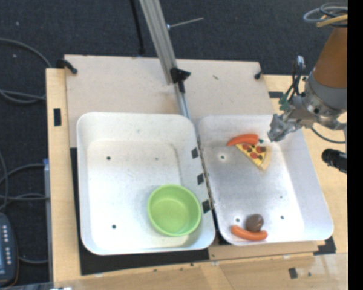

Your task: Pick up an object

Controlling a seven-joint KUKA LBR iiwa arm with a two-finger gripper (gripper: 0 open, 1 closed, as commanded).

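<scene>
The grey arm with its orange band leans in from the right, and its small two-finger gripper (277,132) hangs over the upper right part of the right-hand shallow white bin (302,180). From where I stand I cannot tell how the gripper is set or whether it has hold of anything; the tip is a dark, blurred shape.

Just beside that tip, to its left and a little lower, lies a toy pizza slice, yellow with red dots and an orange-red crust (253,150). The crust end comes very near the gripper's tip, perhaps touching it, though I cannot say for sure. The slice lies flat on the bin floor.

Near the front edge of the same bin sits a small brown rounded lump (254,222), touching an orange-red sausage-shaped toy (249,234) that lies along the rim.

In the left-hand white bin (109,138), a lime-green plastic bowl (174,209) stands upright near the front right corner.
</scene>
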